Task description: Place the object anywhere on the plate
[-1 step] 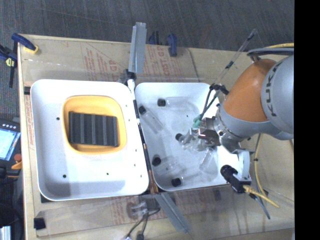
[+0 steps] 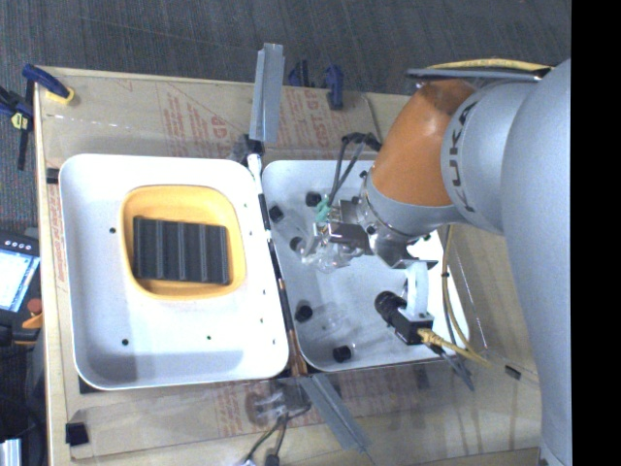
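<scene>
A yellow plate [image 2: 184, 207] with a dark ridged centre lies in the left white bin [image 2: 97, 348]. My gripper [image 2: 328, 237] hangs low over the upper middle of the right bin [image 2: 374, 352], under the arm's orange band. Something pale and see-through [image 2: 323, 253] sits on the bin floor right at the gripper's tip. I cannot make out its shape or whether it is touching the gripper. The gripper is well to the right of the plate, across the wall between the bins.
Small black knobs [image 2: 303, 312] dot the right bin's floor. A black fitting with a yellow hose [image 2: 398, 316] hangs from the arm over the bin's lower right. Clamps and a metal bar [image 2: 267, 90] stand at the bench's far edge.
</scene>
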Tool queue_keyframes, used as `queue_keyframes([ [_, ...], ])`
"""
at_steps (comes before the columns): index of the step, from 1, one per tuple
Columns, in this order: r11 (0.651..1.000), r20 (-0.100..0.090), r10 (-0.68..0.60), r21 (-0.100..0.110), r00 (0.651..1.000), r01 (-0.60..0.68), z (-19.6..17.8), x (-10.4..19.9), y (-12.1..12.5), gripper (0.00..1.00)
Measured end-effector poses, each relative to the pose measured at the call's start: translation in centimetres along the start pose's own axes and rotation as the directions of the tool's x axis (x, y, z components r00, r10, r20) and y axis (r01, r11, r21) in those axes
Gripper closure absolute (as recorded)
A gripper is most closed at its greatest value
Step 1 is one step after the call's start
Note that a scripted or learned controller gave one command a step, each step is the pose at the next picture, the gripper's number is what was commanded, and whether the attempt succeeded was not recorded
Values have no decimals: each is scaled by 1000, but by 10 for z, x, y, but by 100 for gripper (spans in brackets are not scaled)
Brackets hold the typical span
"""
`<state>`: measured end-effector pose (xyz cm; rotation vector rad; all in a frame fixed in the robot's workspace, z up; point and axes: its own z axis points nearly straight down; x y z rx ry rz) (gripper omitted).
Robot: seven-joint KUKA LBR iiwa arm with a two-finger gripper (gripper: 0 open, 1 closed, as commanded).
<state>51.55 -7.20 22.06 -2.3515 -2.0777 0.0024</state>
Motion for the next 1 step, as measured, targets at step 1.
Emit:
queue_keyframes([
  [1,1000,0,0,0,1000,0,0,0,0,0],
])
